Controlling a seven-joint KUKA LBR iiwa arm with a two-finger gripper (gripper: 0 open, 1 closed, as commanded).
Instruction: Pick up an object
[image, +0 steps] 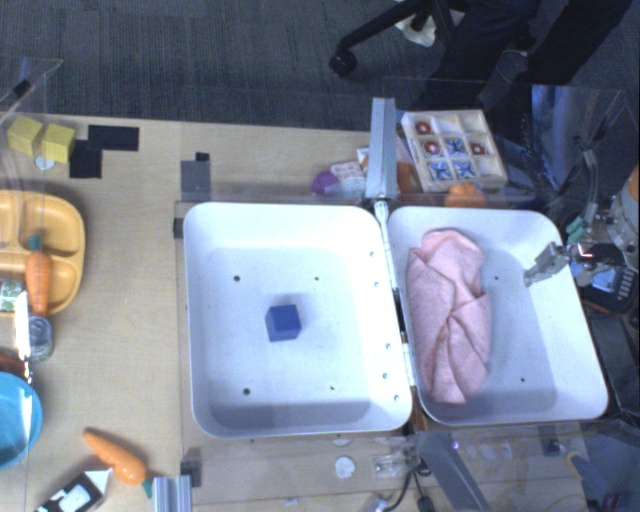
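**benchrat:** So where's the claw (548, 262) sitting right now? I make it out over the right bin (575, 330), close to that bin's right wall and toward its far end, with nothing pinched in it.

**gripgeek:** Agreed, nothing in it. Whether it's spread or pressed together, I honestly can't tell, it's too small and blurry at that spot.

**benchrat:** Nearest pickable thing is the pink cloth (450, 315). It's in the same bin, lying to the claw's left, bunched along the bin's left wall. The long axis runs from the far end of the bin to the near end, so it's roughly parallel to the divider between the two bins.

**gripgeek:** Yeah, and there's a bare strip of bin floor between the cloth and the claw, so I'd guess there's room for a sideways move with nothing in the way. The tight side is the cloth's left edge, which looks snug against the wall.

**benchrat:** The other candidate is the blue cube (283, 321), alone near the middle of the left bin (215, 300), well apart from every wall. Easy to get at, but way farther off, and the claw has to cross the divider.

**gripgeek:** I'd bet cloth first, grabbing a fold on its right side.
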